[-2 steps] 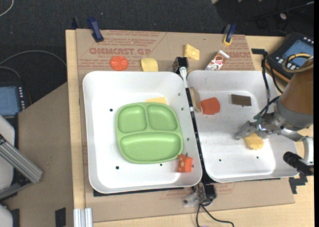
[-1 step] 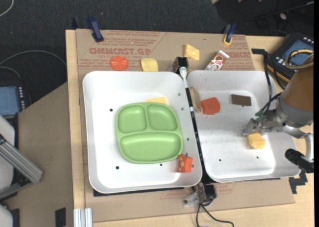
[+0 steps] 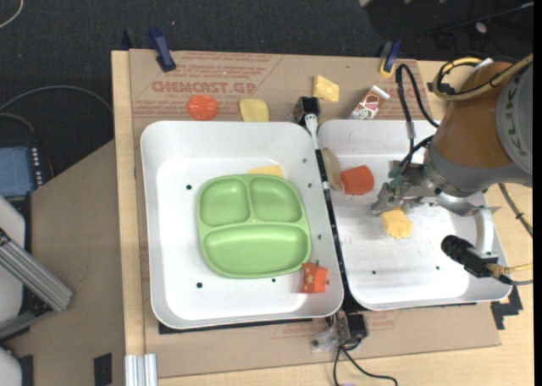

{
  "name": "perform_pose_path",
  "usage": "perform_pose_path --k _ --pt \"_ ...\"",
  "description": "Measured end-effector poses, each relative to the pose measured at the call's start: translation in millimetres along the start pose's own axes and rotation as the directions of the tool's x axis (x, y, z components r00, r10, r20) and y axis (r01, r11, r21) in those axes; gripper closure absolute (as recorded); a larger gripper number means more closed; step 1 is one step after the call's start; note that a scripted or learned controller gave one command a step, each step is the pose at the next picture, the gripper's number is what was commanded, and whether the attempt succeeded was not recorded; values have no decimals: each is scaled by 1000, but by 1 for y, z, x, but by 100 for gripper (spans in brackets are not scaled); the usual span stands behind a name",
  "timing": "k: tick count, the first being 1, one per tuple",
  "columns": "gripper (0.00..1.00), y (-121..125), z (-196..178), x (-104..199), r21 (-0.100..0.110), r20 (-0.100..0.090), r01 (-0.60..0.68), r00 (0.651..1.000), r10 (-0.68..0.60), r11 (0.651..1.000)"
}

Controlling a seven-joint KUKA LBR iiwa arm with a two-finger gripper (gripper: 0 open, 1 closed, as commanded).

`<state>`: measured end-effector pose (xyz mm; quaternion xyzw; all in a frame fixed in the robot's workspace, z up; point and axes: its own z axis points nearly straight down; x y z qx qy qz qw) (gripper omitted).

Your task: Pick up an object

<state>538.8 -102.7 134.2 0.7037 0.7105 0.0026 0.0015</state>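
Pincer (image 3: 391, 200) of ours hovers in the right bin (image 3: 423, 287), grip state unclear, yellow block (image 3: 396, 223) just at its 5 o'clock.

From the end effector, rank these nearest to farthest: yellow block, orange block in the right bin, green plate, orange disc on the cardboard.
1. Yellow block, just below the end effector.
2. Orange block, to its left.
3. Green plate, left bin.
4. Orange disc, far upper left.
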Motion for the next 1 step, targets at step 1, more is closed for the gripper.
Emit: perform_pose_path --k 1 --pt "100 64 -84 61 -7 2 -2 1000 2 1000"
